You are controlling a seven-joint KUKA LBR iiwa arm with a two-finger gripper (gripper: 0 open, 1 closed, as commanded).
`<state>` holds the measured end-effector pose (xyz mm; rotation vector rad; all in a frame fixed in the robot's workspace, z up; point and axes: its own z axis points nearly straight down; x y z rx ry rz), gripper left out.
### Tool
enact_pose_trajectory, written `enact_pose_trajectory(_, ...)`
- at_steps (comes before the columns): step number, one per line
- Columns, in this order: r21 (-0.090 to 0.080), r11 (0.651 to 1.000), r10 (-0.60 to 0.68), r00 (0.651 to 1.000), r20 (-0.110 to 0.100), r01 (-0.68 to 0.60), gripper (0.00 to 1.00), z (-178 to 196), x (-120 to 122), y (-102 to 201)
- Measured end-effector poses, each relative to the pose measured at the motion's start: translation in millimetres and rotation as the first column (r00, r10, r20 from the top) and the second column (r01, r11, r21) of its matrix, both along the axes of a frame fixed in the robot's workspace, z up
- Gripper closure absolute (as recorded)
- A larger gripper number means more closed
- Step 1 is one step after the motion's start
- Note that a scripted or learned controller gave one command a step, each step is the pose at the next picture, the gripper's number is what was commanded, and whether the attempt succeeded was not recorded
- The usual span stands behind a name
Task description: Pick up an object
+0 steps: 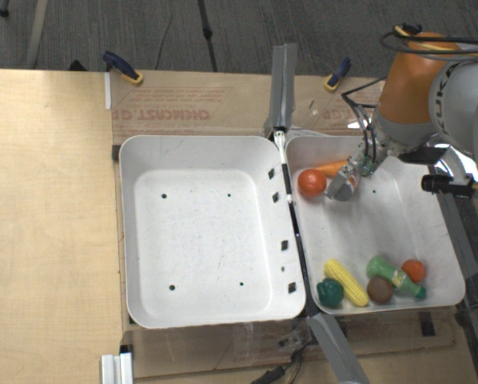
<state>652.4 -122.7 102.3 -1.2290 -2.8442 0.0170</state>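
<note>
Tomato [310, 182], red and round, lay in the upper left corner of the right bin [399, 214], close to the divider between the two bins, and you would have seen the pincer [343, 186] down just beside it on its right, near enough that the two may have been touching, though the view was too coarse there to be sure. Whether the pincer was spread or pressed together could not be told from this angle, and nothing could be made out between its tips. An orange carrot [328, 168] lay just behind the tomato, partly hidden by the pincer and running toward the bin's back wall. Your arm [415, 86] reached in from the right, its orange band sitting above the grey wrist over the back right of that bin. Along the front edge of the right bin sat a cluster of toy food well apart from the pincer: a yellow corn cob [345, 282] lying at a slant, a dark green piece [330, 294] touching its lower end, a brown round piece [380, 290], a green vegetable [395, 275] stretched out beside it, and a small orange-red piece [414, 270] at the right end. The left bin [143, 182] stood alongside on the wooden bench [47, 214].
</note>
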Motion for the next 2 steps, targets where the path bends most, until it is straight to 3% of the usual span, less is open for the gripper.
enact_pose_trajectory(1,-0.010,0.994,0.113,0.992,0.048,-0.113,1.00,193,-77,-3)
enact_pose_trajectory(2,-0.008,0.990,-0.137,0.990,0.042,0.138,1.00,88,-82,92)
